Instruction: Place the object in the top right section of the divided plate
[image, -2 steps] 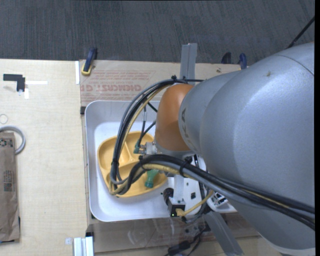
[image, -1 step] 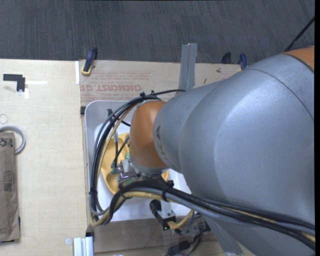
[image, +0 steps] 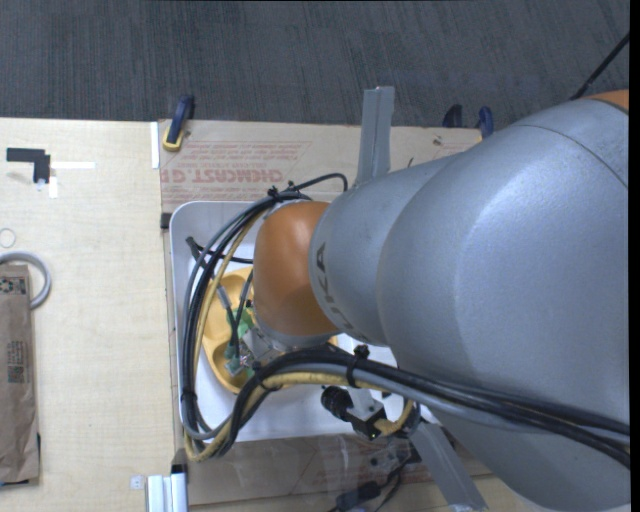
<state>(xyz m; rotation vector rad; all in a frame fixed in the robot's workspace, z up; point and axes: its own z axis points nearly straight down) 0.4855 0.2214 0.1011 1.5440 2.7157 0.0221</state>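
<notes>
Big and grey, the robot arm (image: 500, 270) is closest to us and covers most of the right side. It reaches in from the right and points down into the white bin (image: 182, 240). An orange band (image: 285, 270) goes around the arm just above the wrist. Black cables (image: 215, 260) loop off the wrist and curl over the left part of the bin. One thick cable (image: 480, 395) runs back along the arm to the right.

Under the wrist you can see a bit of a yellow plate (image: 218, 330). It sits in the bin, near the left wall. Most of the plate is hidden by the arm.

I cannot tell how far the hand is open or if it has hold of anything, because the arm hides it. The object to be moved is hidden as well, so I cannot say where it lies or which way it points.

Behind the bin lies a brown cardboard sheet (image: 240, 165) with red letters. A blue and yellow clamp (image: 179, 120) grips its left corner. A brown paper bag (image: 18, 370) lies on the pale wooden bench (image: 100, 300), well apart from the bin.
</notes>
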